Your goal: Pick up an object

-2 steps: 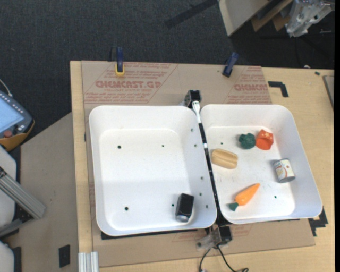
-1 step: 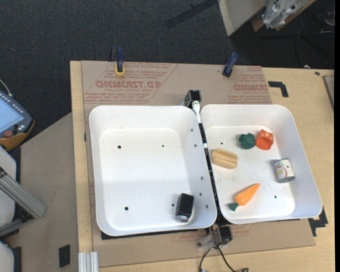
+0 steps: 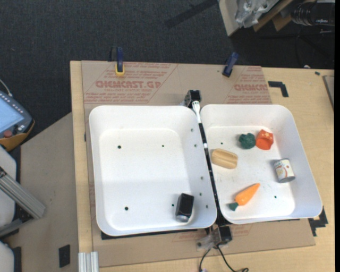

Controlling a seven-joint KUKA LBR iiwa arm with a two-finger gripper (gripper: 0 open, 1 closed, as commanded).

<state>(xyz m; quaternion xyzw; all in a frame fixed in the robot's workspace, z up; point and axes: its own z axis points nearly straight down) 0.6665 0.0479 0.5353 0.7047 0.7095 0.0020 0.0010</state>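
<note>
**Arm parked high, six objects waiting in the bins**

Whether the gripper [image 3: 248, 15] is open or closed cannot be told. It is a blurred grey mass at the top edge of the frame, right of centre, well apart from both bins and carrying nothing visible. The arm behind it runs off the upper right corner, so its pose is hard to read.

The right bin [image 3: 305, 183] holds five candidates:
- a tan bread roll [image 3: 224, 158] near its left wall
- a dark green lump [image 3: 246, 140]
- an orange-red piece [image 3: 264, 139] just beside the lump
- a small can [image 3: 284, 170] lying toward the right wall
- a toy carrot [image 3: 245, 195] lower down

A black object [image 3: 184, 206] sits alone in the lower right corner of the left bin [image 3: 98, 159].

All are probably light. The roll looks the easiest: likely soft, with open floor around it, best pinched across its short width. The can would probably be stiff and smooth and might roll or slip.
</note>
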